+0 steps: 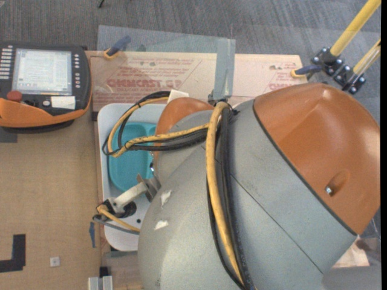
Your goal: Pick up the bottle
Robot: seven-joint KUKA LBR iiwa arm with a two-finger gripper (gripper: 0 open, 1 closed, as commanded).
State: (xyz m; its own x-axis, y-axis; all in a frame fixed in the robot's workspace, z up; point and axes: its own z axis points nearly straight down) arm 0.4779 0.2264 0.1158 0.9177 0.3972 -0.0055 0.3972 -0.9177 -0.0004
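Observation:
My grey and orange arm (260, 186) covers most of the view and reaches down over the left white bin (104, 132). A turquoise object (128, 162) lies inside that bin, partly hidden by yellow and black cables; I cannot tell whether it is the bottle. My gripper (147, 184) sits low over the bin, just right of the turquoise object, and the arm's bulk hides most of it. Nothing shows between its parts. The right bin is hidden under the arm.
A teach pendant (45, 86) lies on the bench at the far left. A cardboard sheet (157, 77) runs behind the bins, held by clamps (115, 46). Yellow poles (357, 23) stand at the top right.

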